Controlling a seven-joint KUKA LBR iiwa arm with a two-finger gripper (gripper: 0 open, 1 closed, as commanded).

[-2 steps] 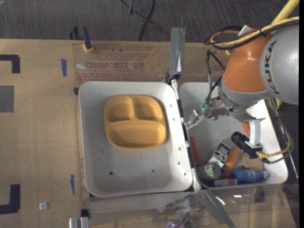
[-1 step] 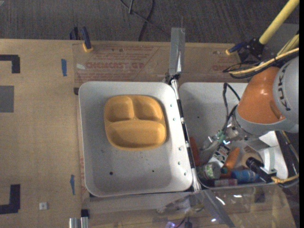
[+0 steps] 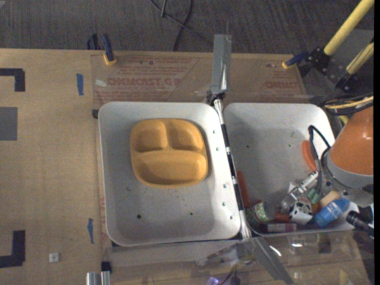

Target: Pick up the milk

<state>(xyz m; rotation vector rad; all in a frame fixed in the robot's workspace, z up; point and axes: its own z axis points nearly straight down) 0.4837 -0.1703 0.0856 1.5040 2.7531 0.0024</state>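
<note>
The milk (image 3: 301, 211) is a small white carton with black patches, lying in the front right part of the right bin (image 3: 267, 135) among other items. The grey arm with its orange band (image 3: 356, 144) reaches in from the right. Its gripper (image 3: 300, 190) hangs low over the pile, just behind and above the milk. From this angle I cannot tell if it touches the carton. Nothing is visibly lifted off the bin floor.
A blue bottle (image 3: 332, 212) lies right of the milk and a green-capped bottle (image 3: 259, 211) left of it, with a red item (image 3: 279, 226) in front. An orange piece (image 3: 308, 153) lies near the arm. The left bin (image 3: 119, 212) holds an orange divided plate (image 3: 169, 152).
</note>
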